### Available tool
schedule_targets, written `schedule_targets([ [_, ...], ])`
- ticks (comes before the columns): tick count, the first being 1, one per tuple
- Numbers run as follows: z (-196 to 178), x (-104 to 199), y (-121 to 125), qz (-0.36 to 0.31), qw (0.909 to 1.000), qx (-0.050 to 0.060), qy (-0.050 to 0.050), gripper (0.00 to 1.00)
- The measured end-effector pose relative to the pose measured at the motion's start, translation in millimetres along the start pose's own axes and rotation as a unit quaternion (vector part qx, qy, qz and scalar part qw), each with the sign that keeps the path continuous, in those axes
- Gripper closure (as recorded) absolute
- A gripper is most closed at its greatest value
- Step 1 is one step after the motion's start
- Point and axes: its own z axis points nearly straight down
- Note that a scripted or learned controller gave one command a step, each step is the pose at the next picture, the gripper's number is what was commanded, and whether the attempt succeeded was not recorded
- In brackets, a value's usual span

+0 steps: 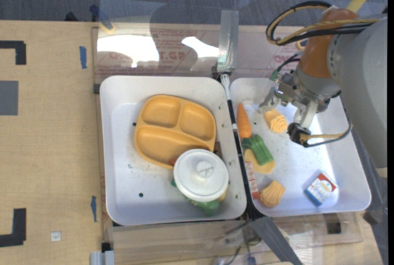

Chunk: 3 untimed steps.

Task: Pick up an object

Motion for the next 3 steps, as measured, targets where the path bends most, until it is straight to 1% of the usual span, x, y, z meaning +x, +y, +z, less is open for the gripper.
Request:
schedule_targets([
  [1, -11, 1, 0, -0.002, 1.0, -0.001, 0.0, 1.0],
  [2, -21, 2, 0, -0.003, 1.0, -0.001, -0.001, 1.0],
  [3, -210, 1, 33, 0.011, 0.9999, -0.003, 0.0, 1.0],
])
